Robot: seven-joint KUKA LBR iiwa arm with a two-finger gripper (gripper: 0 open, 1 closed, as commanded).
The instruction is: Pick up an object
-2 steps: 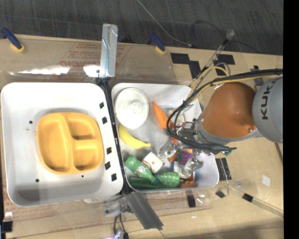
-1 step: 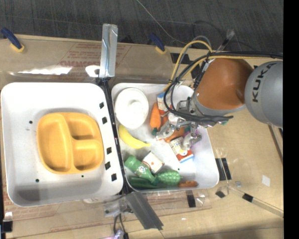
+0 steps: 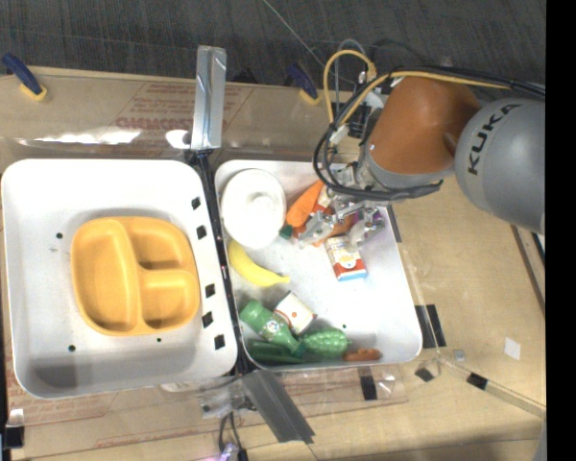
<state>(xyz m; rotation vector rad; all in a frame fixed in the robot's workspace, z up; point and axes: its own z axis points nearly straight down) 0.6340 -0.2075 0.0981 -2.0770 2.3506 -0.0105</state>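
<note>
Looks like a robotics lab from my end, not a home or kitchen. I'm seeing a plywood bench (image 3: 461, 286) on dark carpet (image 3: 96, 17), with two white bins (image 3: 19, 257) fixed side by side and a metal bracket (image 3: 209, 99) standing between them. Clamps (image 3: 24, 77) pin a clear sheet (image 3: 106, 113) along the bench's back edge. Black tape marks (image 3: 432, 327) sit on the wood. Loose cables (image 3: 346, 65) loop over an industrial arm (image 3: 499, 161) with KUKA lettering. Toy food (image 3: 298, 339) lies in one bin.
</note>
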